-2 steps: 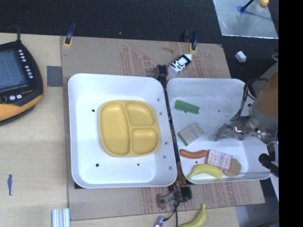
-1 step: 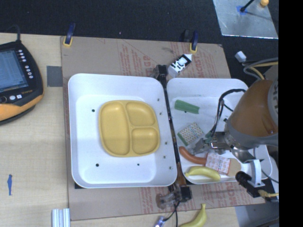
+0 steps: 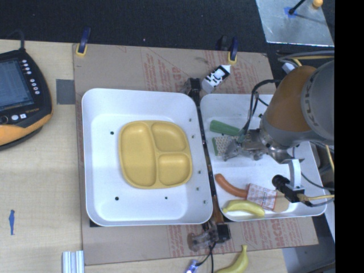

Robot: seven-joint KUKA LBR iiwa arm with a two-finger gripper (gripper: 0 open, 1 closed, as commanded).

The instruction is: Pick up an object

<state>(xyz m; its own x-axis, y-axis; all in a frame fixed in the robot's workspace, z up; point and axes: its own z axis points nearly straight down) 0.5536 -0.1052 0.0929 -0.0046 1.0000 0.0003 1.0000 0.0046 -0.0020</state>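
Note:
My gripper (image 3: 230, 148) is low in the upper left part of the right bin (image 3: 318, 212), reaching in from the right. Its metal tip lies just below a dark green block (image 3: 225, 128) and against a small green piece (image 3: 217, 145); whether it touches either is unclear. Nearer the front of the same bin lie an orange sausage (image 3: 230, 185), a yellow banana (image 3: 243, 209) and a small tan and red packet (image 3: 263, 197). The left bin (image 3: 102, 203) holds a yellow divided plate (image 3: 154, 153).
A second banana (image 3: 238, 261) lies on the cardboard in front of the bins. A black and white item (image 3: 216, 77) sits behind them. A teach pendant (image 3: 20, 98) rests on the bench at far left. Clamps (image 3: 83, 41) hold the cardboard's back edge.

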